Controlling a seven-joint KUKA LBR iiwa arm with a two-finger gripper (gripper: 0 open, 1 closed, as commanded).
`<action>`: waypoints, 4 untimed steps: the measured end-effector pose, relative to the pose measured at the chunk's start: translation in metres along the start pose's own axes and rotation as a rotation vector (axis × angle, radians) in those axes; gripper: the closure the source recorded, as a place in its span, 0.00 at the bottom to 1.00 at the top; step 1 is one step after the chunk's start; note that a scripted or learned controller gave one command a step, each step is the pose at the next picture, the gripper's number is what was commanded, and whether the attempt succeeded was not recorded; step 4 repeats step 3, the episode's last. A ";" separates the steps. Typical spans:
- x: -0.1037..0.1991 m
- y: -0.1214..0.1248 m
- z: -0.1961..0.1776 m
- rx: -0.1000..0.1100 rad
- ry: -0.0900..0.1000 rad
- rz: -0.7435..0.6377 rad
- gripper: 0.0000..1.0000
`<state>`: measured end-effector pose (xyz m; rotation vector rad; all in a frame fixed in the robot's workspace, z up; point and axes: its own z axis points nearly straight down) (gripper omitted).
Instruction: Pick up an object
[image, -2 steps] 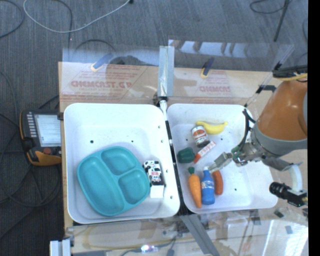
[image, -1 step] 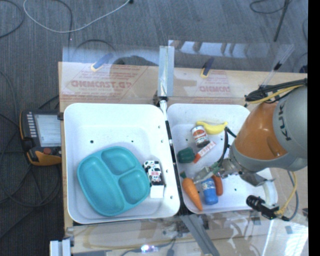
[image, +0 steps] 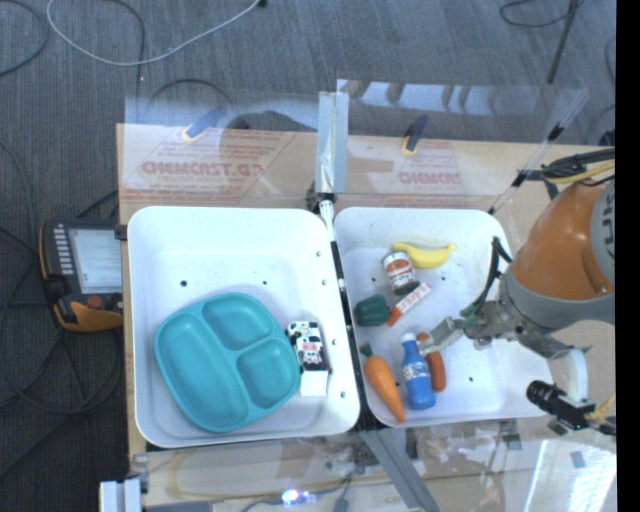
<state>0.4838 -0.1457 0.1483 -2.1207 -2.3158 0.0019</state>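
At the near edge of the right bin (image: 470, 405) 3 things lie close together — an orange carrot (image: 383, 386), a blue bottle (image: 416, 373) with a white cap, and a small orange-red piece (image: 437, 370) just beside the bottle on its right. The gripper (image: 441, 335) hangs right above that cluster, reaching in from the right under the arm's orange band (image: 563, 250); whether the claw is released or clenched I cannot tell, because its tip is small and blurred against the bin floor, and nothing is seen between it. My judgement is that this is the approach step, with no object lifted yet, and the blue bottle is the likeliest target since it sits nearest beneath the tip. The bottle lies flat with its long axis running near to far, cap pointing away toward the far wall; the carrot slants, thick end far-left, tip near-right. The next move calls for descending with the closing line set across the bottle's long axis, keeping clear of the orange-red piece touching or nearly touching its side. Farther back sit a green piece (image: 371, 310), a red-and-white tube (image: 411, 299), a small can (image: 398, 269) and a yellow banana (image: 423, 254). In the left bin (image: 200, 235) a teal divided plate (image: 228, 360) rests with a small black-and-white toy (image: 307, 344) at its right rim.
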 end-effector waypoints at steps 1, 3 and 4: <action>0.020 0.003 0.059 -0.008 -0.004 -0.122 0.00; 0.067 0.110 -0.035 0.000 -0.002 -0.092 1.00; 0.067 0.110 -0.035 0.000 -0.002 -0.092 1.00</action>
